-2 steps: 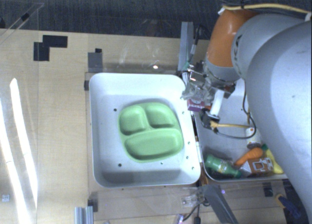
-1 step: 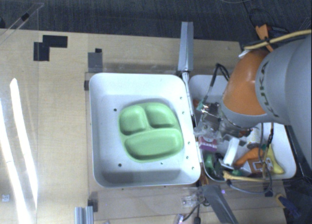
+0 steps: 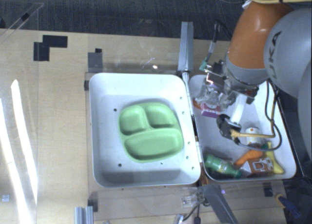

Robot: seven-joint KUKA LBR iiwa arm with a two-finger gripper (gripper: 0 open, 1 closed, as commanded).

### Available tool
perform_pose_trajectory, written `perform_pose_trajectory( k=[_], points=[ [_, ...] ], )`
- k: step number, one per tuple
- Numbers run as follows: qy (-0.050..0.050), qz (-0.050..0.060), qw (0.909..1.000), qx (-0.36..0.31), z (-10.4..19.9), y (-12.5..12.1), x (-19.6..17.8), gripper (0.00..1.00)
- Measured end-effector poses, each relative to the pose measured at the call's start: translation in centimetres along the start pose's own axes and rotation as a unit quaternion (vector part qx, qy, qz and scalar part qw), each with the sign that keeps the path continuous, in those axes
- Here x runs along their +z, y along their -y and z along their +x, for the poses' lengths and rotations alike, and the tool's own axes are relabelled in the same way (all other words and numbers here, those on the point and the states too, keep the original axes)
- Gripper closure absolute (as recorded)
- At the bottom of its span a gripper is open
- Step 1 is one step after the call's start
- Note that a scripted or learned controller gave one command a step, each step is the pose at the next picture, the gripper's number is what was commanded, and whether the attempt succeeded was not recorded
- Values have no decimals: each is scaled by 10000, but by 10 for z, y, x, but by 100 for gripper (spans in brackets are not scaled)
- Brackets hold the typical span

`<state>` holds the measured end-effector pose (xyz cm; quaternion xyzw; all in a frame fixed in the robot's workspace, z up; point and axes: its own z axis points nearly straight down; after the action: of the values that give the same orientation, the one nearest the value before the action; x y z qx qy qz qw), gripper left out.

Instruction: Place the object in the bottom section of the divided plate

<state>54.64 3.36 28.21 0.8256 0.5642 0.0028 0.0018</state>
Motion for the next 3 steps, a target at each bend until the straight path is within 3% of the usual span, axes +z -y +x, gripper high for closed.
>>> perform_pose_trajectory(
  k=[1, 2, 3],
  points=[
    [9, 14, 10000, -80, 53, -12, 10, 100],
    [12, 35, 9981, 620, 23, 74, 98, 100],
    [0, 27, 9980, 628, 23, 72, 88, 100]
  ],
)
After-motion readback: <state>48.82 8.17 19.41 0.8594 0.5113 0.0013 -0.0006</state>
